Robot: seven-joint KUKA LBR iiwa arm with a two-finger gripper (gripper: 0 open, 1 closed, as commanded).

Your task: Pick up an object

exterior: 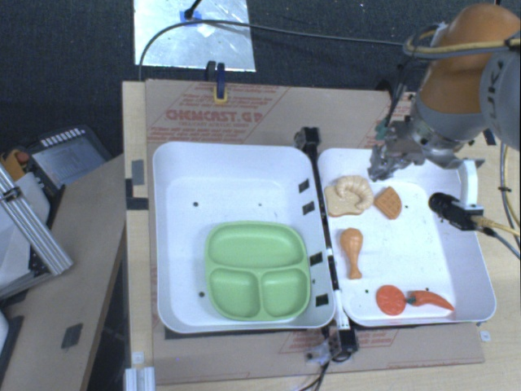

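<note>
Grey jaws (pixel 381 169) above croissant (pixel 348 195), right bin (pixel 468 259); spread or pressed, cannot tell.

Two white bins (pixel 236 169) sit on a tan cardboard sheet (pixel 269 108) printed with red lettering. The left bin holds a pale green divided plate (pixel 256 269). The right bin holds a cream croissant (pixel 348 195), a golden-brown bread piece (pixel 388 202), a tan drumstick (pixel 352 251), a red tomato (pixel 391 300) and an orange-red chilli (pixel 429 300). The arm (pixel 464 63) is grey and orange.
</note>
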